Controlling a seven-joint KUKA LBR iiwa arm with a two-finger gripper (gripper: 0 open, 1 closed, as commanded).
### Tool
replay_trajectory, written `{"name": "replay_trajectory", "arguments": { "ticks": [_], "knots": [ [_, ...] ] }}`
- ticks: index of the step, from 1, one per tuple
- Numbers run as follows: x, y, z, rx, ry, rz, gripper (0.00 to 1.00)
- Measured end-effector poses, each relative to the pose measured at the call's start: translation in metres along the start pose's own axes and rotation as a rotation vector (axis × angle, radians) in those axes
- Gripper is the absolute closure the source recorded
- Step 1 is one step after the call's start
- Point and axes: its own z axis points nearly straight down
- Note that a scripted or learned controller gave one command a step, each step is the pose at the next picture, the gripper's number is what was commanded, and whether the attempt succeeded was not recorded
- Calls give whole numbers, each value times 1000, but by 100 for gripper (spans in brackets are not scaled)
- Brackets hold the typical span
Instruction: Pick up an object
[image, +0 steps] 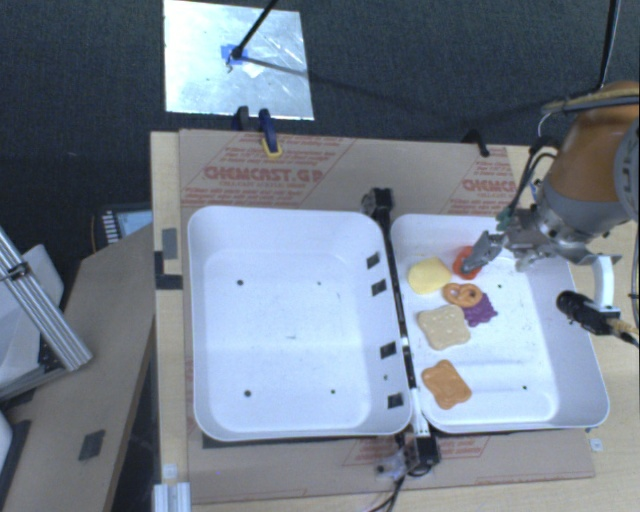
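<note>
**Gripper poised over the red piece in the right bin**

Camera view: Two shallow white bins are seen side by side on a brown board marked with red lettering. The left bin is bordered on its right by a black divider strip with clips, beyond which the right bin is placed. The arm, grey with an orange band, is brought in from the right edge and is bent down over the upper part of the right bin.

The gripper is directed down and to the left, its tip placed at the red piece, which lies near the upper middle of the right bin. Whether the fingers are spread or closed cannot be told, since the tip is small and is seen against the red piece; contact between the two cannot be confirmed either.

Several small objects are gathered in the left half of the right bin. A yellow piece is found just left of the red piece. Below the red piece a pretzel-shaped item is laid, touching or overlapping a purple piece at its lower right. A pale, toast-like slice is seen just below these, and an orange-brown slice is placed further down, near the front of the bin.

Behind the board a silvery sheet is laid on dark cloth, and a blue and yellow clamp is fixed at the board's far edge.
</note>
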Motion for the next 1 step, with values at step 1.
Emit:
{"name": "replay_trajectory", "arguments": {
  "ticks": [1],
  "knots": [
    [18, -31, 101, 5, 2, 2, 0]
  ]
}}
